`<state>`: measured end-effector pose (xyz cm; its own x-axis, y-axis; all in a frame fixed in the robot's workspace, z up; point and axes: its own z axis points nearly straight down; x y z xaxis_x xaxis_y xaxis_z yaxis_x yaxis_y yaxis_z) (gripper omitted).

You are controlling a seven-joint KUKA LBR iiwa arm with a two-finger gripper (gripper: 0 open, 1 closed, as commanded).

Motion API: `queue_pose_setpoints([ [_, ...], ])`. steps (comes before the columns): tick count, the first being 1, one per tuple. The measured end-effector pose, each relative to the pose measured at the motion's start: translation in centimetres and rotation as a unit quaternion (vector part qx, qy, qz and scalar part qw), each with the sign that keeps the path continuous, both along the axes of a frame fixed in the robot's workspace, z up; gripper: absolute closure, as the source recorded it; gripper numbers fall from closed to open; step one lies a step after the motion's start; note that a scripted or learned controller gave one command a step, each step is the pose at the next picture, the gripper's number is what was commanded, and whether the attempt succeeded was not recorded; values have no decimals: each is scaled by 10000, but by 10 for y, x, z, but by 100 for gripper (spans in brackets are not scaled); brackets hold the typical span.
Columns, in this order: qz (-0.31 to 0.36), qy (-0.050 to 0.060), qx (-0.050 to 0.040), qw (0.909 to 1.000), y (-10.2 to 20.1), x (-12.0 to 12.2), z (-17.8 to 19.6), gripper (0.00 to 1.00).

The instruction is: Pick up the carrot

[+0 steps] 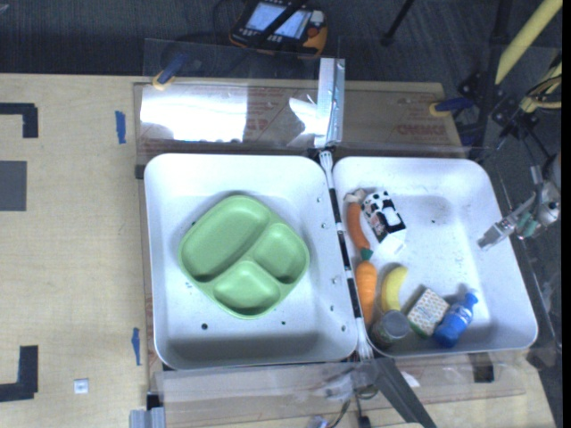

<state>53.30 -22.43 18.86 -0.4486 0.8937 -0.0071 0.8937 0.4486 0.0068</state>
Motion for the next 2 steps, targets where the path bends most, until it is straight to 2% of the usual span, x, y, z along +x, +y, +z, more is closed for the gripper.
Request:
queue_pose_setpoints([
  [1,1,1,0,10000,0,0,0,0],
  [2,1145,13,-4,9934,2,64,59,0],
])
